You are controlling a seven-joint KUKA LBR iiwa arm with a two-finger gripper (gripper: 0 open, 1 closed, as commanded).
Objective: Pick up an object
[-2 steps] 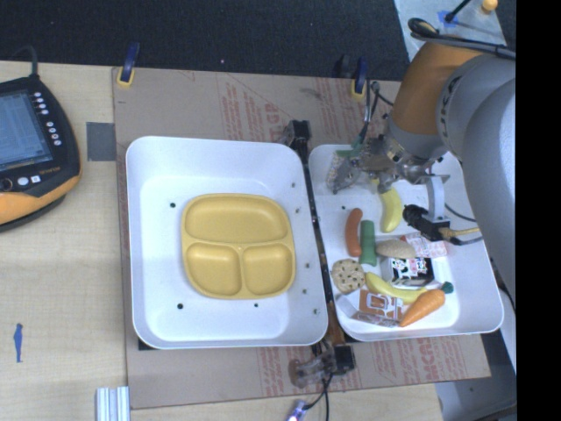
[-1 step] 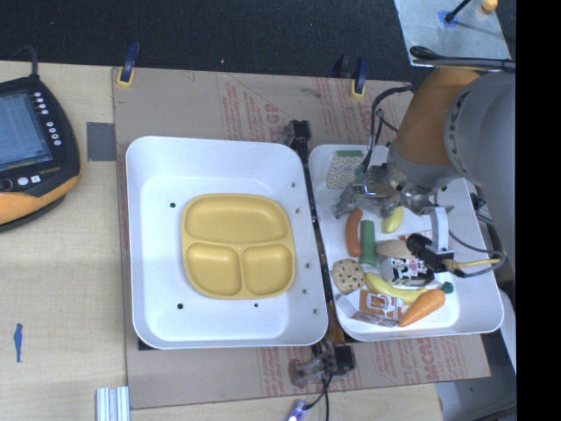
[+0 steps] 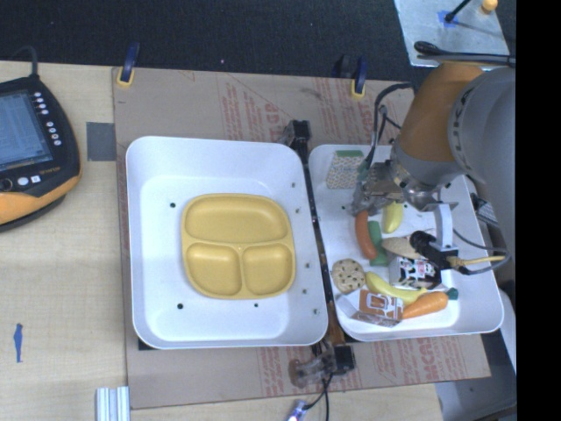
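At the near edge of the right bin (image 3: 478,323) lie a carrot (image 3: 425,304) and a small printed carton (image 3: 379,306). Just beyond them sit a banana (image 3: 386,284) and a cookie (image 3: 348,275), with a black-and-white toy (image 3: 415,273) at the banana's 2 o'clock. Farther in, an orange sausage (image 3: 363,232) touches a green piece (image 3: 375,238). The gripper (image 3: 375,191) hangs at the sausage's 1 o'clock, just above its far end; whether it grips anything cannot be told. The left bin (image 3: 149,235) holds a yellow divided plate (image 3: 238,244).
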